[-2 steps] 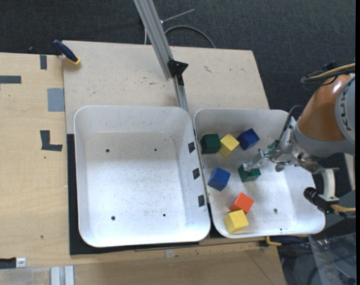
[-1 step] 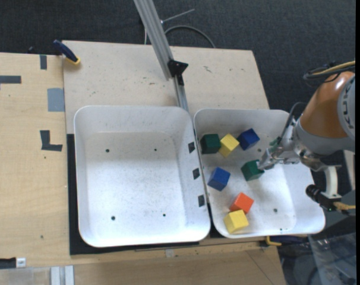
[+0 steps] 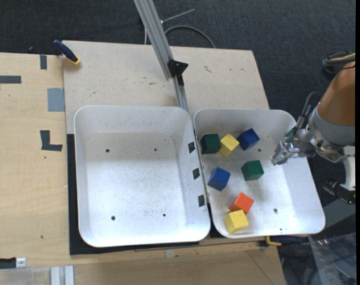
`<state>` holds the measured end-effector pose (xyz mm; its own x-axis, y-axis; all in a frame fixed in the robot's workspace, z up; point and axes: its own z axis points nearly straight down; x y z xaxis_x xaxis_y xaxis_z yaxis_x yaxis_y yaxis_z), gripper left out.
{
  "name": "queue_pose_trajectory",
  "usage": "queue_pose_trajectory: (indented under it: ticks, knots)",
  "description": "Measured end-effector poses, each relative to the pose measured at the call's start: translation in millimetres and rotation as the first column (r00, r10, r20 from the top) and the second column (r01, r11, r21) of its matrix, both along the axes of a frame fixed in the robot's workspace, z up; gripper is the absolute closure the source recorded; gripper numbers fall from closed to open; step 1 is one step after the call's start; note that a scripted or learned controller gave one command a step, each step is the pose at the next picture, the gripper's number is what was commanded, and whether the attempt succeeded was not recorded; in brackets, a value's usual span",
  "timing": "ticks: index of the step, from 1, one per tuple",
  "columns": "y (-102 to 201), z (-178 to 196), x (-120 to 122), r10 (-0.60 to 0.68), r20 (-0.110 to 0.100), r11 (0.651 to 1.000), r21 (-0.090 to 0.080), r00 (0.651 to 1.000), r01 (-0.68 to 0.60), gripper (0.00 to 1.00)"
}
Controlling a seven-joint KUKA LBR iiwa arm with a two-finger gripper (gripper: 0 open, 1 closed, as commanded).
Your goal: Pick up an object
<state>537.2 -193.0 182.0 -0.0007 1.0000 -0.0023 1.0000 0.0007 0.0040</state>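
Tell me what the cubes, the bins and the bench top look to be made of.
Cubes, such as the orange cube: probably painted wood or plastic; flat solid colours, sharp edges, no gloss.
Right bin and left bin: likely moulded white plastic; rounded rims, slight sheen, dark scuff speckles.
Bench top: looks like unfinished plywood or fibreboard; pale, matte, scratched.

Two bins side by side on the bench, seven blocks in the right one

The shallow white plastic left bin (image 3: pixel 135 177) and the shallow white plastic right bin (image 3: pixel 299 209) touch along their inner walls. In the right bin, a dark green cube (image 3: pixel 210 143), a yellow cube (image 3: pixel 229 145) and a blue cube (image 3: pixel 248 139) sit in a row at the back; another blue cube (image 3: pixel 218 178) and another dark green cube (image 3: pixel 252 170) lie mid-bin; an orange cube (image 3: pixel 243 203) touches a second yellow cube (image 3: pixel 236 221) at the front. The metal two-finger gripper (image 3: pixel 282 154) is over the bin's right part, beside the mid-bin green cube.
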Motion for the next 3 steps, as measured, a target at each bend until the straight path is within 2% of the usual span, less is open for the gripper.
queue_pose_trajectory:
  ticks: [1,2,3]
  knots:
    - [-0.1,53.1,1.4,0.001,0.001,1.000,0.000,1.000,-0.001,1.00]
    - [53.0,58.1,22.6,0.006,-0.004,1.000,0.004,1.000,-0.006,1.00]
    - [110.5,49.6,27.0,0.006,-0.006,1.000,0.004,1.000,-0.006,1.00]
